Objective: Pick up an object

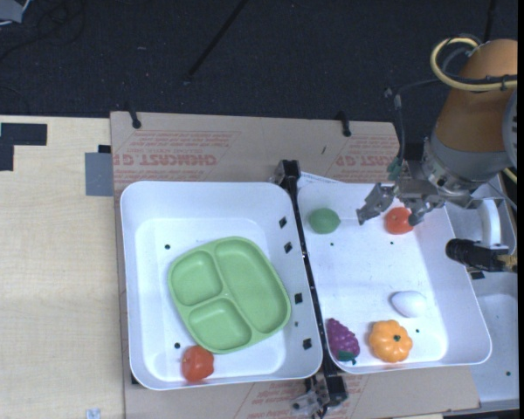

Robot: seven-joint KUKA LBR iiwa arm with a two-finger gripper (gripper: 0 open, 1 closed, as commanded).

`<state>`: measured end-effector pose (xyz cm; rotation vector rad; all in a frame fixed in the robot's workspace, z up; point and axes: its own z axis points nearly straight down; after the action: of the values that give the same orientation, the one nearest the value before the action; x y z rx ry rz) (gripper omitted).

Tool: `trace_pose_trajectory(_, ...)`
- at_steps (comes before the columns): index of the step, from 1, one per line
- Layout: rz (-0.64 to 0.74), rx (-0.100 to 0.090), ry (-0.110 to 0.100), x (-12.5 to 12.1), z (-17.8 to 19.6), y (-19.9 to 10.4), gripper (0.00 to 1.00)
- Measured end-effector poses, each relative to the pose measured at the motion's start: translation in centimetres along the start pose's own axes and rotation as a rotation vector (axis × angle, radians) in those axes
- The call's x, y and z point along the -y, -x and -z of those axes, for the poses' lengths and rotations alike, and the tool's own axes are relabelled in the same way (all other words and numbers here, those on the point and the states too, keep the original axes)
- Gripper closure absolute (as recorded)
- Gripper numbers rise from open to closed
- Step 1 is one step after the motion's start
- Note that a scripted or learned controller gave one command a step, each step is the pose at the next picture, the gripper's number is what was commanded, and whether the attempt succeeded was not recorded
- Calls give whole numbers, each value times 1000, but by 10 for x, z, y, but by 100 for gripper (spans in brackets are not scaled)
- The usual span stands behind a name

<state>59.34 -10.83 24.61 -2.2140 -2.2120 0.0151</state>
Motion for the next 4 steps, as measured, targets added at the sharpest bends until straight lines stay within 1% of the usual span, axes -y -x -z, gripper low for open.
trace_pose_trajectory(1, 2, 1, 12, -2, 7, 0, 0)
trace_pose_trajectory(2, 2, 0, 8, 3, -39, -6, 0)
trace_pose_trajectory(3, 1, 1, 7, -3, -88, -1, 0)
trace_pose_trajectory(4, 1, 0, 6, 4, -151, 0, 0)
